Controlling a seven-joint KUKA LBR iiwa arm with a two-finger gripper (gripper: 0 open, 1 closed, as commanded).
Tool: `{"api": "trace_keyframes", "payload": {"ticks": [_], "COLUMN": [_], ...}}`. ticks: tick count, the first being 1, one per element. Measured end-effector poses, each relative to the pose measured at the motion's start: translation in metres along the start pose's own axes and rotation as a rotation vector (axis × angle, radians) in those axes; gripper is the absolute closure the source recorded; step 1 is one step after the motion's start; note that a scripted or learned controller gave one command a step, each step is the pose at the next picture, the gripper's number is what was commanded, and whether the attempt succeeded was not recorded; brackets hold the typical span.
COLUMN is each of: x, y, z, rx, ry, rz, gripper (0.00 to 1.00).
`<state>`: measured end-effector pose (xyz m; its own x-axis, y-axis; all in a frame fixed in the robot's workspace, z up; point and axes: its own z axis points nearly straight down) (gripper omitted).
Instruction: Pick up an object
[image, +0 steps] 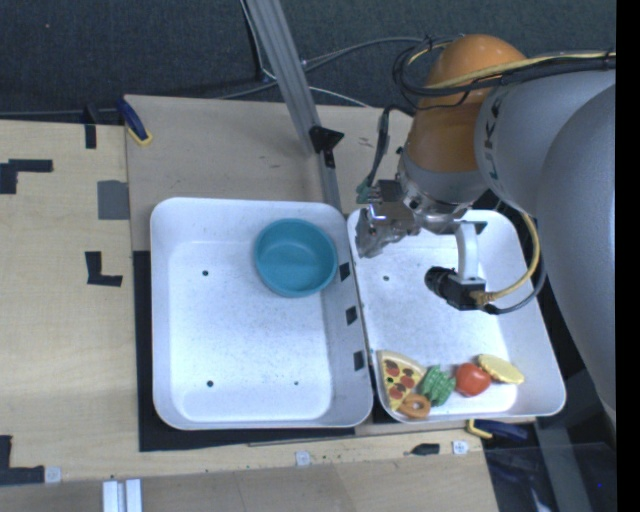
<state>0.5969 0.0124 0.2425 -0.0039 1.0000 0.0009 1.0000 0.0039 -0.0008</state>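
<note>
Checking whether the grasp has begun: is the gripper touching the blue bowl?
Apart. The camera view shows the gripper over the right bin, with the bins' rims between it and the blue bowl.

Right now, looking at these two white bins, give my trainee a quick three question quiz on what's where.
1. True or false: the round blue plastic bowl sits in the left shallow white bin.
2. Which bin corner holds the pile of small toy foods, with a pizza slice, green vegetable and red tomato? A) left bin, far left corner B) right bin, near edge C) left bin, near right corner
3. Fill in: the robot's hand hangs over the far left corner of the ____ bin.

Key: 1 true. 2 B, in the right shallow white bin. 3 right.
</note>
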Motion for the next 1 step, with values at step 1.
{"api": "trace_keyframes", "payload": {"ticks": [1], "x": [0.0484], "y": [0.0166], "z": [0.0009], "rx": [0.0], "ry": [0.0], "rz": [0.0], "gripper": [1.0]}}
